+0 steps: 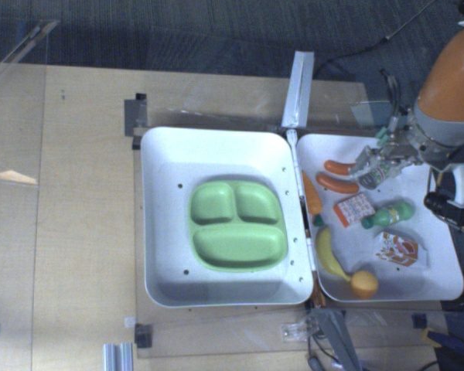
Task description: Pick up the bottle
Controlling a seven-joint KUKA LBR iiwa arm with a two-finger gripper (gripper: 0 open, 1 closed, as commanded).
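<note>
Two white bins are sitting side by side on your worktop (62,207). The left bin (158,207) is holding a green tray (237,224) with three compartments, lying flat near the middle.

In the right bin (441,277) you are looking at a scatter of small things. The bottle (387,215), green and lying on its side, is resting about mid-bin, just right of a red-and-white packet (353,209); the two look to be touching or nearly so. Two sausages (337,176) are lying near the bin's far side, a carrot (312,194) is running along the left wall, and a banana (331,255) is curving along the near left, its end meeting an orange (363,284). A printed pouch (396,249) is lying just below the bottle.

Your arm (452,83) is reaching in from the right, orange band uppermost. The gripper (375,172) is hanging over the far part of the right bin, above the sausages and up-left of the bottle, apart from it. Whether the jaws are spread or pressed together, you cannot tell here; the view is too blurred at that spot.
</note>
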